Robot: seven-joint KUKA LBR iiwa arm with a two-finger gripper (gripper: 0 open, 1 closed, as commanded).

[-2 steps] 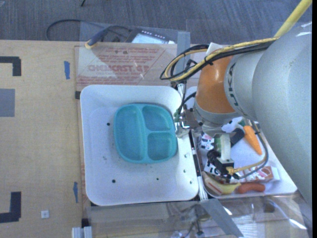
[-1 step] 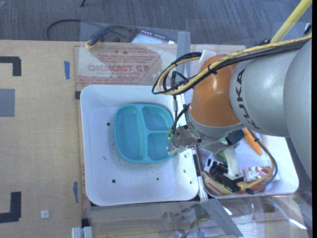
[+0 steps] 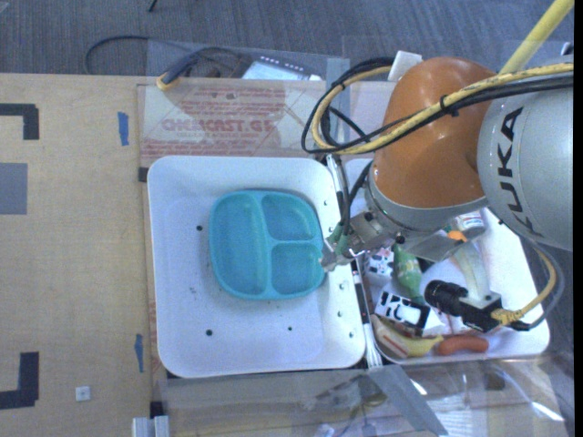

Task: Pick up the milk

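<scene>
Looking down on the surface (image 3: 73, 244), camera view:

- Two white bins side by side. The left bin (image 3: 182, 317) holds a teal divided plate (image 3: 266, 244), lying flat, roughly centred and a bit toward the bin's right wall.
- The arm (image 3: 428, 144) comes in from the right. Its orange band and grey link cover most of the right bin (image 3: 521, 276).
- The end effector (image 3: 333, 251) sits low over the divider between the bins, just beside the plate's right edge. It's partly tucked under the wrist, so I can't tell whether it's spread or pressed together. Nothing is visibly pinched in it.
- The milk (image 3: 404, 309) looks like the black-and-white patterned carton in the right bin, near the front-left corner and close to the divider. It's lying tilted and apart from the end effector.
- A banana (image 3: 412, 345) lies just in front of the milk and seems to touch it. A red-orange sausage-like piece (image 3: 465, 344) is right of the banana along the front wall.
- A green item (image 3: 406, 271) is behind the milk, half hidden under the wrist; can't identify it.
- A clear sheet with red print (image 3: 219, 121) lies behind the left bin.
- Blue tape (image 3: 123, 127) is stuck on the surface to the left.
</scene>
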